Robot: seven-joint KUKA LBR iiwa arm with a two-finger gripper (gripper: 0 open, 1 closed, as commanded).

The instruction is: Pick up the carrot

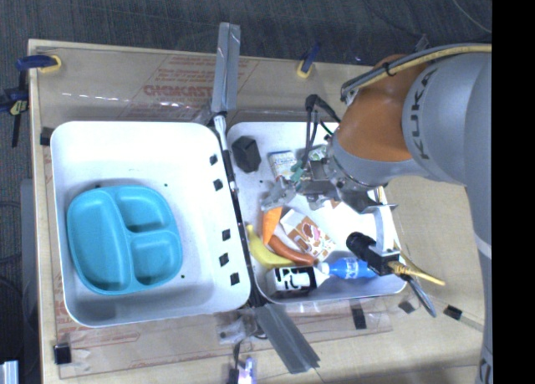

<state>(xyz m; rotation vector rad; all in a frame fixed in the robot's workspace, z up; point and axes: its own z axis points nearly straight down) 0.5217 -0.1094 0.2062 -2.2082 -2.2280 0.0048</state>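
Partly hidden carrot [272, 225] under packet [306, 237]

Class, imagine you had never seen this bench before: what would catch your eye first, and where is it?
First, the big grey arm with its orange band, reaching in from the right over the right bin. Next, the bright blue divided tray, alone in the left bin. Then the clutter under the gripper: the orange carrot among a banana and packets.

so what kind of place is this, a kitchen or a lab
Most likely a robotics lab bench set up for pick-and-place tests: a grey and orange arm reaches over two white bins, one holding a blue divided plate, the other the carrot among clutter.
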